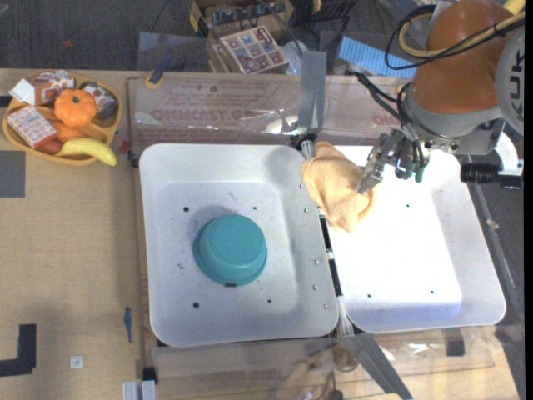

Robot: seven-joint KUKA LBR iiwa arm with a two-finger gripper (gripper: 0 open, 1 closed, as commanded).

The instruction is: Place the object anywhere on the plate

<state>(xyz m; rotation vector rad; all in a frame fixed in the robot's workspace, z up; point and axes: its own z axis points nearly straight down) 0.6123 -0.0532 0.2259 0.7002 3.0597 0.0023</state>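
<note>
A: What is seen at the far left of the bench?

B: A yellow dish (17,132) is seen there, loaded with a toy pumpkin (75,108), a banana (87,148) and small printed cartons (32,126); their print cannot be read.

A: And in the left bin?

B: In the left bin (166,307) a teal plate (231,249), more bowl-like and seemingly turned upside down, is set near the middle. Nothing is seen resting on it.

A: Is any writing found behind the bins?

B: A clear plastic-covered strip (216,111) with faint reddish lettering is laid along the back edge, but the words cannot be made out. A patterned box (250,48) is seen on the floor beyond it.

A: Where is the object found?

B: A crumpled tan cloth (335,188) is draped over the divider between the bins, mostly in the right bin (433,273), at its upper left corner.

A: And the gripper?

B: The gripper (371,177) is tilted down toward the cloth's right edge, its tips touching or just beside the fabric. Whether its fingers are apart or together cannot be told. The orange band (458,57) is seen above it.
</note>
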